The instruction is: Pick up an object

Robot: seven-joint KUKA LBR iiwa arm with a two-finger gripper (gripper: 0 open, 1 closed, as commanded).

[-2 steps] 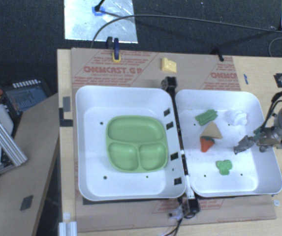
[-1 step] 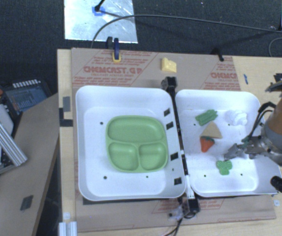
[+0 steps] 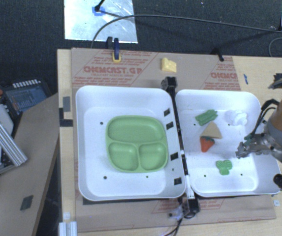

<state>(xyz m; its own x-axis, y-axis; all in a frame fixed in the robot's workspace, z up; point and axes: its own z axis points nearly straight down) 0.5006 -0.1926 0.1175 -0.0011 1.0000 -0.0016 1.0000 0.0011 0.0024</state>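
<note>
Red "CHEMCAST GP" print, twice, on brown sheet (image 3: 131, 69) beneath the bins.
</note>
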